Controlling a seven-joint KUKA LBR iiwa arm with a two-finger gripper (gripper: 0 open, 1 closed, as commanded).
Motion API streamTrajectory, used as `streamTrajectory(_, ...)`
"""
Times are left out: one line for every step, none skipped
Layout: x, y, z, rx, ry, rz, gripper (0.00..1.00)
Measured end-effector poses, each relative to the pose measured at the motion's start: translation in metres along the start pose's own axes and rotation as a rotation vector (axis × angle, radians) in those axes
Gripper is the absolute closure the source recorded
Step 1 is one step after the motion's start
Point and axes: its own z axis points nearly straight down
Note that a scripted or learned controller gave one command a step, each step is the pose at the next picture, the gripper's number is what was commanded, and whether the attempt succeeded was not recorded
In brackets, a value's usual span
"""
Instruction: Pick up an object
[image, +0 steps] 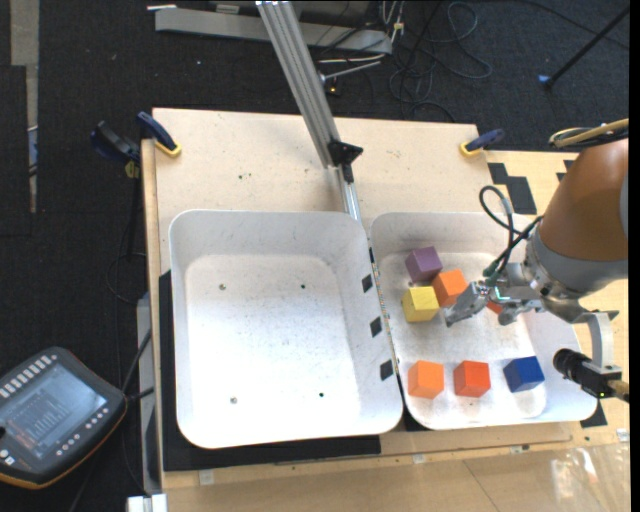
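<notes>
A pale, speckled bench top (260, 150) sits on dark flooring strewn with cables, with blue-and-yellow clamps (158, 133) at its back corners, presumably pinning the board so it cannot shift under the arm. At the far left a teach pendant (50, 415) lies on the floor. The left bin (190, 240) comes next. The right bin (400, 225) carries all the candidates: a yellow cube (421, 302) touching an orange cube (450, 286) with a purple cube (423, 263) just behind, then a front row of an orange cube (426, 379), a red-orange cube (472, 379) and a blue cube (523, 374), spaced apart, which should leave finger room. The gripper (468, 305) hangs low just right of the clustered cubes; whether its fingers are spread or closed I cannot tell, and nothing visibly sits between them. A glimpse of red shows behind it.
</notes>
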Motion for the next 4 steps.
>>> streamTrajectory(0.000,0.001,-0.002,-0.005,-0.001,0.002,0.00)
streamTrajectory(0.000,-0.005,0.061,0.002,0.000,0.003,0.00)
streamTrajectory(0.000,-0.005,0.103,-0.004,-0.002,0.003,0.00)
streamTrajectory(0.000,-0.003,0.091,-0.008,-0.001,0.003,1.00)
